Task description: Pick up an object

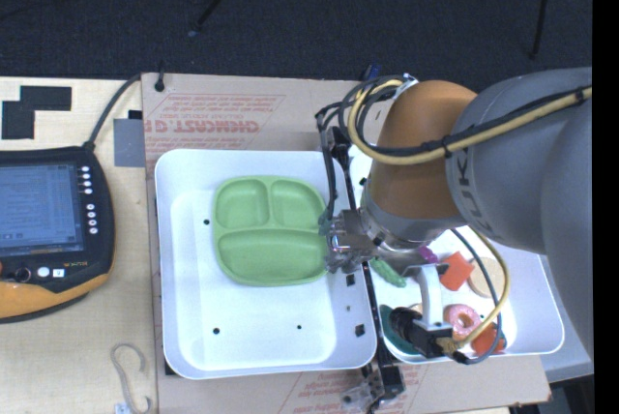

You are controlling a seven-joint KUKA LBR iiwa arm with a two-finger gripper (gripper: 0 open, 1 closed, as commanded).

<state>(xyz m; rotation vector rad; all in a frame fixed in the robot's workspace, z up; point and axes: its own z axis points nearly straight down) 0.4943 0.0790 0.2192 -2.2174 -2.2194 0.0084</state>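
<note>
- Nearest the camera, the right-hand shallow white bin (542, 344) holds a huddle of small things beside the arm: an orange plastic piece (455, 273), a pink-and-white ring-shaped toy (462, 317), a mint-green bit (391, 271) and a teal rim (397, 337), all partly hidden.
- The grey arm with its orange band (426, 161) reaches over the divide between the two bins, its yellow and black cables looping round the wrist.
- The two-finger gripper (340, 252) sits low at the right edge of the green tray; whether it is released or clenched, I cannot tell.
- The light green plastic divided plate (266, 230) lies flat in the left-hand white bin (184, 306), toward that bin's far right part; it has rounded corners, two small compartments on its far side and one large one nearer.
- Left of that bin, a grey and orange teach pendant (48, 228) rests on the bench.
- Behind the bins lies flattened brown cardboard (213, 112).
</note>
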